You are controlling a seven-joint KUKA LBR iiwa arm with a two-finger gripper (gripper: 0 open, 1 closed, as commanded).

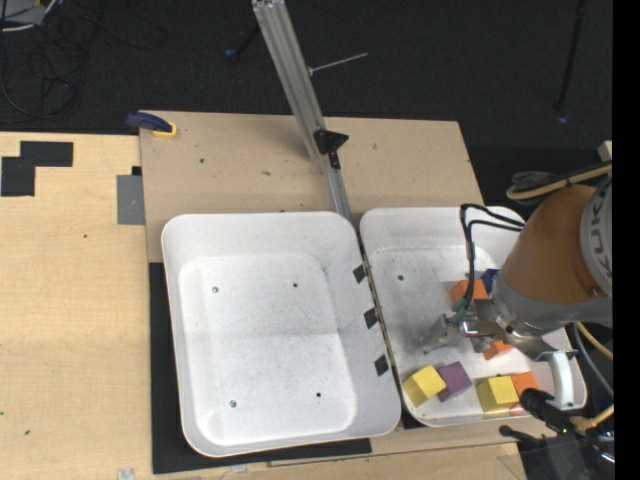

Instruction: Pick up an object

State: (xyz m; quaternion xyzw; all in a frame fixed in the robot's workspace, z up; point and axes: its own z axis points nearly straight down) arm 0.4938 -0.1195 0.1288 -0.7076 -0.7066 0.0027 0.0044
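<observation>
My gripper (441,333) hangs low inside the right bin (410,243), near its middle, below the arm's orange band (552,248). Just behind it lie an orange block (461,291) and a blue block (487,284), partly covered by the wrist. Another orange piece (496,348) shows under the wrist on the right. In front of the gripper, by the bin's near wall, sit a yellow block (424,383) and a purple block (455,378), touching each other. Further right are a second yellow block (497,393) and an orange block (523,380).
The left bin (200,238) stands beside the right one, joined by black clips (370,318). A slanted metal rail (295,73) rises behind the bins. Black cables (480,218) loop over the right bin's far corner.
</observation>
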